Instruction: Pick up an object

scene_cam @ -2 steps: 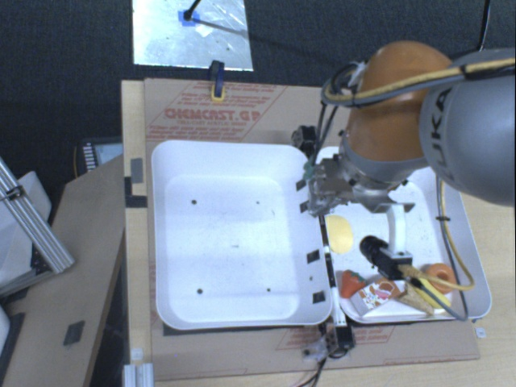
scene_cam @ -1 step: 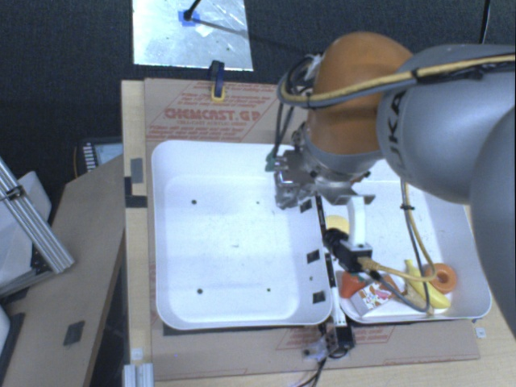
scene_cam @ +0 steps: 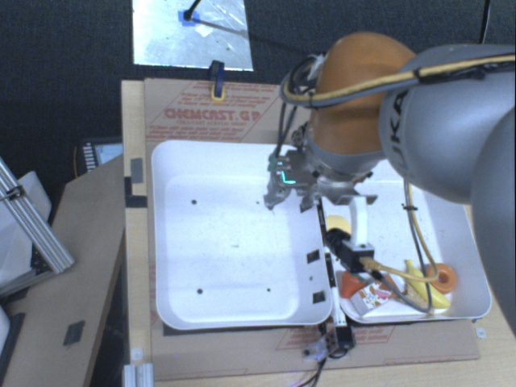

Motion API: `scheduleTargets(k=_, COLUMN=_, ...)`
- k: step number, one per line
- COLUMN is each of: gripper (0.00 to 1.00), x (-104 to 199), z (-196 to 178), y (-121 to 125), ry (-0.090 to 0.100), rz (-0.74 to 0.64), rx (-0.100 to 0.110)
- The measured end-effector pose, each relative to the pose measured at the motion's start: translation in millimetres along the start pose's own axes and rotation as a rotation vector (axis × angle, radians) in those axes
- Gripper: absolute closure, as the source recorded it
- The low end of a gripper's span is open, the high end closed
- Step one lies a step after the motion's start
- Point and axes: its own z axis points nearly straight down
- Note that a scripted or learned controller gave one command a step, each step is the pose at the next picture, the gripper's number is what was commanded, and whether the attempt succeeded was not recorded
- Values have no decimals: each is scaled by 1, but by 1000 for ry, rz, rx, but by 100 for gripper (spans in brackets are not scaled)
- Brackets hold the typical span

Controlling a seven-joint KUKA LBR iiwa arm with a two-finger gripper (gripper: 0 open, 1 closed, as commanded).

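- Near right corner of the right bin (scene_cam: pixel 387 232): the loose items lie here in a cluster.
  - A long yellow piece (scene_cam: pixel 425 290) lies flat along the near wall.
  - An orange ring (scene_cam: pixel 444 278) sits at the right end of the yellow piece, touching it.
  - A red piece (scene_cam: pixel 352 283) lies at the left of the cluster, close to the wall between the bins.
  - A white packet (scene_cam: pixel 372 298) with red print lies just beside the red piece, on its near side.
  - A small yellow lump (scene_cam: pixel 339 226) lies farther back along the dividing wall and is partly hidden. Its type cannot be told.
- Gripper (scene_cam: pixel 288 202): it hangs over the far right part of the left bin (scene_cam: pixel 226 216), just left of the dividing wall.
  - It is well apart from the cluster.
  - The jaws stand spread, with two dark tips and white bin floor showing between them. Nothing is pinched.
- Arm (scene_cam: pixel 451 127): it enters from the right, and its grey body covers the far half of the right bin. The orange band sits above the wrist.
- Left bin floor: it bears a few small dark specks.
- Cardboard (scene_cam: pixel 210 113) with red lettering lies under both bins.
  - A yellow and black clamp (scene_cam: pixel 217 83) grips its far edge.
- Foil sheet (scene_cam: pixel 192 22): it lies beyond the cardboard, at the far side.
- Metal rail (scene_cam: pixel 32 224): it lies slanted at the left edge.
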Motion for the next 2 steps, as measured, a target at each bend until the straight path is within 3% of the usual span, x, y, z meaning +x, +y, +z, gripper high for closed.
scheduleTargets(k=1, gripper=0, x=40, z=65, y=-57, ry=0, rz=-7, rx=10)
scheduleTargets(k=2, gripper=0, x=44, z=126, y=-2, ry=-1, rz=2, rx=1)
